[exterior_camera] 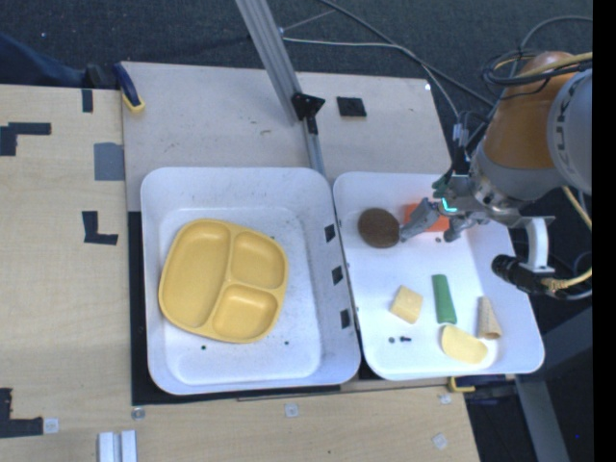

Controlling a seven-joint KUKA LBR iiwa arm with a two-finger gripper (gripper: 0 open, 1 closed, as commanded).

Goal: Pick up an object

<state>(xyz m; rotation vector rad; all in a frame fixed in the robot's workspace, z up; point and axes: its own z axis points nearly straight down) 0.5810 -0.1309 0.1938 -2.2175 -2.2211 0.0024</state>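
Plastic, by the look of it, is what the small orange piece (435, 218) is made of, so I judge it light, stiff and a little slick. It lies in the right bin (510, 354) near the far wall, partly under the hand (430, 221). The two grey fingers are spread with a gap between them, about the orange piece, but whether they touch it I cannot tell. A hold across its narrow sides would suit best.

Just beside it to the left sits a round brown disc (379, 227), close enough to be nudged. Well apart, toward the near side, lie a yellow cube (407, 305), a green stick (443, 298), a tan cone (489, 320) and a yellow slice (464, 346). The left bin (231, 186) holds a yellow divided plate (223, 280), out of the way.
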